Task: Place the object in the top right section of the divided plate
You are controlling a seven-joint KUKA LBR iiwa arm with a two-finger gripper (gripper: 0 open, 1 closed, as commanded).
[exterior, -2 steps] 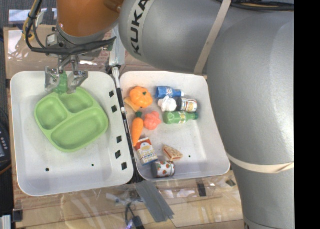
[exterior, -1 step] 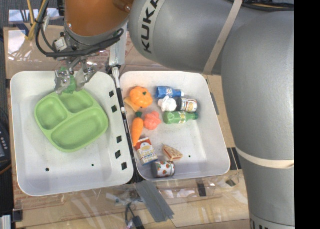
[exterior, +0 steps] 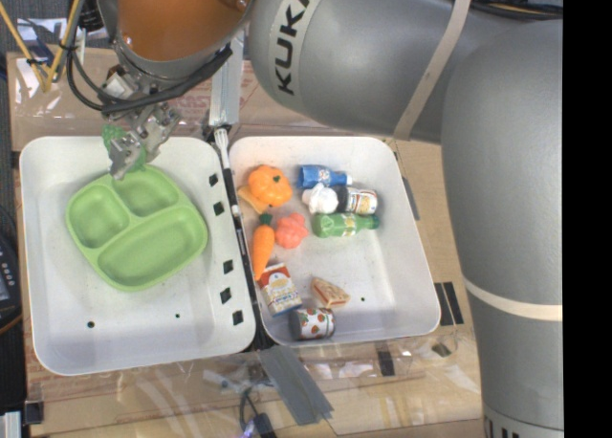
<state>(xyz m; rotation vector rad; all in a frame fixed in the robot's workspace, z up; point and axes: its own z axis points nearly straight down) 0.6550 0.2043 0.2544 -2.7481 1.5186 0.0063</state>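
Green object [exterior: 114, 132], small and of unclear shape and axis, is sitting between the fingers [exterior: 126, 147], which are closing on it. They are hanging over the smooth plastic 3-section divided plate [exterior: 143, 254].

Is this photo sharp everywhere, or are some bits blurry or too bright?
Camera view: the arm, closest to the lens, looks soft and carries a pale sheen; the pincer over the green divided plate is slightly smeared; the toy food around the pumpkin is reasonably crisp; the white bin looks evenly lit, with faint shadows.
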